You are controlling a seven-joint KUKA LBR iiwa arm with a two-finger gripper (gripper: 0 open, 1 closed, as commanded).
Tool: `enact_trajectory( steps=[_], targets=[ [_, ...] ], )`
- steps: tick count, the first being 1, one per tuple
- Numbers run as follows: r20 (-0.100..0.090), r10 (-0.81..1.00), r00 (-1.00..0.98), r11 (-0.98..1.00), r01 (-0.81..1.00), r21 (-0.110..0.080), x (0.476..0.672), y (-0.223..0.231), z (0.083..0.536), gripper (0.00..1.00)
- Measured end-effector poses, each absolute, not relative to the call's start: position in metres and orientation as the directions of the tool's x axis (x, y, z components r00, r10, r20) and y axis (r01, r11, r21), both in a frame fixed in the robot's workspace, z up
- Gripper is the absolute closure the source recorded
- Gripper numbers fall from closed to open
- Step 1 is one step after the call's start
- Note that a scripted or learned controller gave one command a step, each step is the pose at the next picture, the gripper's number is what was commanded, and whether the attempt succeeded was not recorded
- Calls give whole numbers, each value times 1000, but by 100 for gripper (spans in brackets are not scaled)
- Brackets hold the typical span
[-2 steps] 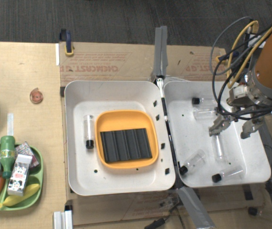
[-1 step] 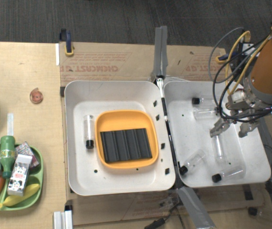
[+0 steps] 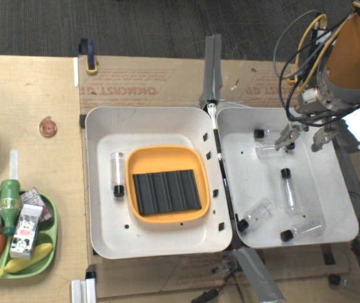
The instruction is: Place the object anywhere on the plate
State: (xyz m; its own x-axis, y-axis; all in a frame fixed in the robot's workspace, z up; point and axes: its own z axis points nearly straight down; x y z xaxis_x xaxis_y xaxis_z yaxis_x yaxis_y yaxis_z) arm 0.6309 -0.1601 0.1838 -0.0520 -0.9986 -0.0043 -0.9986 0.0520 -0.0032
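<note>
In the camera view, you are looking down at two white bins sitting side by side on the tabletop (image 3: 35, 81), with the arm (image 3: 350, 49) reaching in from the right and hanging over the upper part of the right bin (image 3: 331, 226). The hand (image 3: 301, 137) is hovering with its two fingers (image 3: 287, 137) spread apart, nothing between them, so you are seeing it open and holding nothing. The nearest clear tube (image 3: 265, 149) is lying just down and to the left of the fingertips, near the bin's top-left corner, its long axis running roughly left to right with the black cap on the left; it is faint and hard to trace. A second tube (image 3: 287, 188) is lying below the hand, long axis nearly up and down, and two more are resting lower in the same bin. The plate (image 3: 167, 189), orange with a dark ribbed insert, is sitting in the left bin (image 3: 98, 232), well apart from the hand and to its left, with another tube (image 3: 117, 175) lying just beside the plate's left edge. By my judgement, the coming move is turning on lowering the hand onto the near tube across its long axis.
</note>
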Motion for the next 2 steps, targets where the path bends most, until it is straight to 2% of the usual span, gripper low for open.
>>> enact_trajectory(
  steps=[1, 2],
  targets=[
    [-4, -989, 145, -145, -989, -5, 632, -201, 238, 0],
    [-4, -976, 220, -220, -976, -5, 656, -217, 235, 0]
  ],
)
